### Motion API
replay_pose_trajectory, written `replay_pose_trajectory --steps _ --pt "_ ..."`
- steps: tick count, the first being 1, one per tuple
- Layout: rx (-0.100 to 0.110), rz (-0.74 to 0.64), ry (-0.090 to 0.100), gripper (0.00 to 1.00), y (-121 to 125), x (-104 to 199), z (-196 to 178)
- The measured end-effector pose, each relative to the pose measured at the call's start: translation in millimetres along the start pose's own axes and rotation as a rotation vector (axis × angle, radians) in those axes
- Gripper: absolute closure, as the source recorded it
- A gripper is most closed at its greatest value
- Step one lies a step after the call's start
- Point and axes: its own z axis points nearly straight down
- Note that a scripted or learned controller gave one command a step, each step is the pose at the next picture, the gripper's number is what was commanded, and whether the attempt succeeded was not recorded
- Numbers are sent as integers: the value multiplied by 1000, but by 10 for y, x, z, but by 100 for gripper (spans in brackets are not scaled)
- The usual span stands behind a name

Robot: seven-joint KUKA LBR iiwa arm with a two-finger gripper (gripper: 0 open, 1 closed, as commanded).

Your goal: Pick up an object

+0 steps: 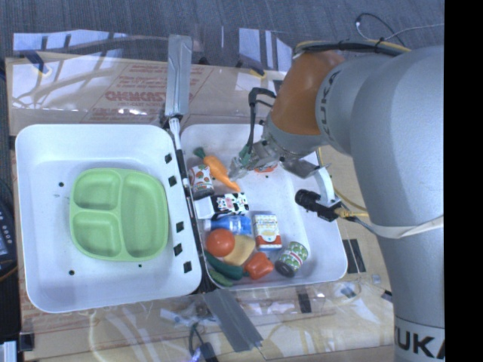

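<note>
My gripper (245,161) hangs low over the upper part of the right bin (326,232), just right of an orange carrot (219,171). The wrist hides the fingertips. Below it lies a cluster of toy food: a small can (200,176), a black-and-white cow-print carton (231,203), a blue packet (230,222), a red tomato (220,242), a small orange box (266,230), a green-labelled can (292,258) and a red pepper (258,265). Something orange-red (266,168) peeks out under the wrist.
The left bin (38,172) holds a green divided plate (119,213). The grey arm (377,134) covers the right side of the right bin. A black cable plug (315,203) juts over that bin. Cardboard lies behind both bins.
</note>
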Motion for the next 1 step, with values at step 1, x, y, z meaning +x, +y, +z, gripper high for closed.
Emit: replay_pose_trajectory --steps 1 --pt "0 -1 0 0 0 1 0"
